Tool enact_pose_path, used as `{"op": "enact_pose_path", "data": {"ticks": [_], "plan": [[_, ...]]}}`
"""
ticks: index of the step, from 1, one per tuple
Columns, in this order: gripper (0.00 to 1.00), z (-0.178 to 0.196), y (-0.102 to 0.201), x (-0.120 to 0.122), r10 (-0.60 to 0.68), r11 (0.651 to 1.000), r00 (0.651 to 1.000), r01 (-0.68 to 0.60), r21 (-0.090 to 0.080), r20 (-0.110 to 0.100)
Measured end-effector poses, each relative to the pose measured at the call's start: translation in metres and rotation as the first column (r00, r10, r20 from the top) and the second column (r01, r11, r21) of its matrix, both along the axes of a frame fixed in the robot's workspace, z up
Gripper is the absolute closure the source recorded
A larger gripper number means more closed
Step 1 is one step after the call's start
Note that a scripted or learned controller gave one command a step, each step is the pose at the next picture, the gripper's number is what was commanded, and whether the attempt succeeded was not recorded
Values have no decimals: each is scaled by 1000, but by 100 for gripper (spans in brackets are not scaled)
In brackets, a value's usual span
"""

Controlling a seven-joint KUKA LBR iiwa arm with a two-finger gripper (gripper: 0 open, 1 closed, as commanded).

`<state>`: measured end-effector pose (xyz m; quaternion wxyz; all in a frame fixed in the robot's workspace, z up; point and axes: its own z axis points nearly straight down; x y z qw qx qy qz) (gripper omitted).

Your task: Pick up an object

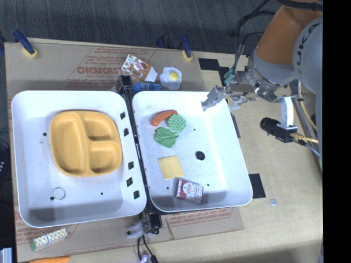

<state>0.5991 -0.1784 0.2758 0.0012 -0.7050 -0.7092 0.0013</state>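
The shallow white plastic right-hand bin (233, 163) held the candidates, and the flat pale-yellow square slice (170, 166) near its middle looked light but hard to pinch, lying flush on the floor. The small red-and-white printed carton (188, 191), just toward the bin's near wall from it, seemed stiff and light, best taken across its narrow sides. Above the bin's far right corner hung the grey two-finger gripper (213, 99); whether its fingers stood wide or narrow I could not tell.

right bin (233, 169) | clear: right half | blocked: food cluster (169, 127) upper-left
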Motion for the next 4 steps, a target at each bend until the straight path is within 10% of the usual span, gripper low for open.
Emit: {"op": "enact_pose_path", "data": {"ticks": [1, 2, 3, 4], "plan": [[0, -176, 39, 56, 166, 986, 986, -166, 3, -2], [0, -185, 66, -27, 71, 998, 998, -71, 1, -2], [100, -174, 66, -27, 76, 997, 997, -76, 1, -3], [0, -174, 67, -27, 76, 997, 997, -76, 1, -3]]}}
